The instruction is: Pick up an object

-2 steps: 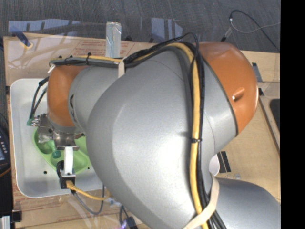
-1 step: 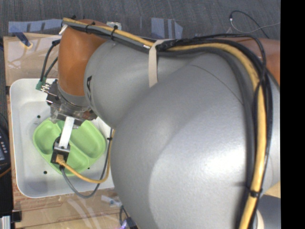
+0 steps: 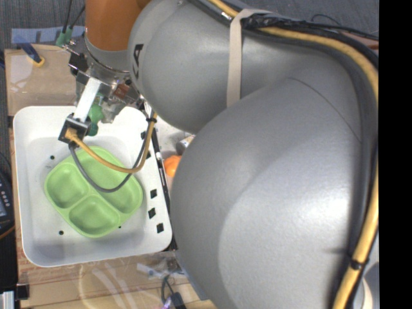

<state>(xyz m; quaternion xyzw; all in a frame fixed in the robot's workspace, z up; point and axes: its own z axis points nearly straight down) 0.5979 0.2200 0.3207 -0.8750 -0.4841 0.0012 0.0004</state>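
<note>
A light green divided plate with three compartments lies in the left white bin, toward its middle and front. My gripper hangs over the back edge of that bin, above and behind the plate and apart from it. The wrist and cables crowd around it. A small dark green bit shows right beside the gripper; I cannot tell what it is. An orange object peeks out in the right bin, mostly hidden under the arm.
The grey arm covers nearly all of the right bin. The wooden bench shows behind the left bin, with a blue and yellow item at the far left corner. Black marks line the divider between the bins.
</note>
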